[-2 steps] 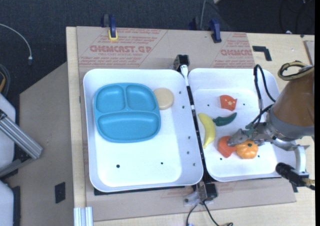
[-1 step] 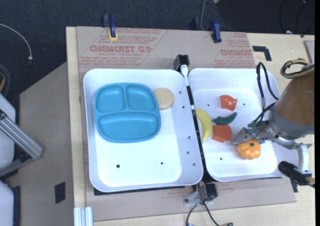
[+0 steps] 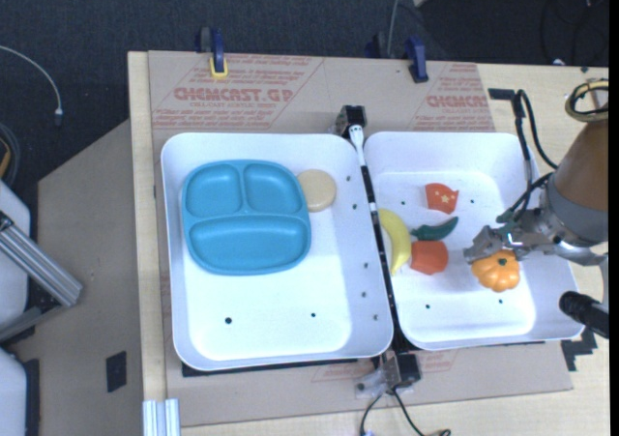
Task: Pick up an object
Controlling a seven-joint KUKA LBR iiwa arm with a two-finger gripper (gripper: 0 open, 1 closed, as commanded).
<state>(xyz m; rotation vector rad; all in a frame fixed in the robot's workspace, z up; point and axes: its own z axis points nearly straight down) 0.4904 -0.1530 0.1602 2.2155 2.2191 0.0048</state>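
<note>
In the right bin [image 3: 455, 328] lie a yellow banana [image 3: 395, 237], a red tomato-like toy [image 3: 429, 257] with a green stem piece [image 3: 435, 228], a small red-orange piece [image 3: 441, 197] and an orange pumpkin-like toy [image 3: 497, 272]. My gripper [image 3: 495, 248] hovers right over the orange toy at the bin's right side, its metal fingers touching or just above its top. Whether they grip it is not visible.
The left bin [image 3: 280, 318] holds a blue divided plate [image 3: 248, 216] and a beige round cookie-like disc [image 3: 316, 189] beside it. Blue clamps [image 3: 217, 49] sit at the bench's far edge. Cables run along the right side near the arm.
</note>
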